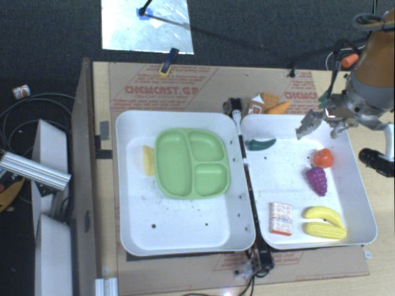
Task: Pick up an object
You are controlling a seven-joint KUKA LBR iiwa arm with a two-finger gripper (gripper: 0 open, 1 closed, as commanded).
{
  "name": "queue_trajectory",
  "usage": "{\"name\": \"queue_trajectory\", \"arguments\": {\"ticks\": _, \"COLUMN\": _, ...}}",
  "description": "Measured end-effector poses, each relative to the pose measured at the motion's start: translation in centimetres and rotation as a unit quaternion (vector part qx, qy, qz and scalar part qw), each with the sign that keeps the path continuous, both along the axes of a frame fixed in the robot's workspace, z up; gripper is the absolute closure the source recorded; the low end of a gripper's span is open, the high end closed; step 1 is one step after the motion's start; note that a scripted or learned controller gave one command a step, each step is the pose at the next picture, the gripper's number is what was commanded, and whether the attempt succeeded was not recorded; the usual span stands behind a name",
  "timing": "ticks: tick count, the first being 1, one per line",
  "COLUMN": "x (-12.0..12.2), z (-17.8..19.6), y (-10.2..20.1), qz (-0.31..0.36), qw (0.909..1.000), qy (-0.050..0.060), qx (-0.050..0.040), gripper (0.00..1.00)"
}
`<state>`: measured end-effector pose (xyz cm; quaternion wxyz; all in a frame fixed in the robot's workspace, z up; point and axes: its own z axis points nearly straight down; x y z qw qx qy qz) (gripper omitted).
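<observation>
My gripper (pixel 321 127) hangs open over the far right part of the right bin (pixel 290 184), with nothing between its fingers. Just below it lies a red tomato (pixel 322 158), and under that a bunch of purple grapes (pixel 316 180). A dark green vegetable (pixel 260 143) rests to the gripper's left, near the bin's far left corner. Along the near side sit a small red and white box (pixel 281 218), a yellow banana (pixel 324 213) and a yellow corn cob (pixel 324 230).
The left bin (pixel 133 184) holds a green divided plate (pixel 191 163) and a yellow piece (pixel 148 160) at its left. An orange toy (pixel 271 105) lies on the cardboard behind the bins. A black clamp (pixel 234 108) sits where the bins meet.
</observation>
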<state>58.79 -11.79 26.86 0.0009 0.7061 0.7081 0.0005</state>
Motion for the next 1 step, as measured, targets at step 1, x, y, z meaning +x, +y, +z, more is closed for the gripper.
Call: {"name": "queue_trajectory", "arguments": {"ticks": 1, "x": -0.05, "z": -13.76, "y": -8.25, "qz": -0.004, "qw": 1.0, "qy": 0.003, "qx": -0.0006, "gripper": 0.0}}
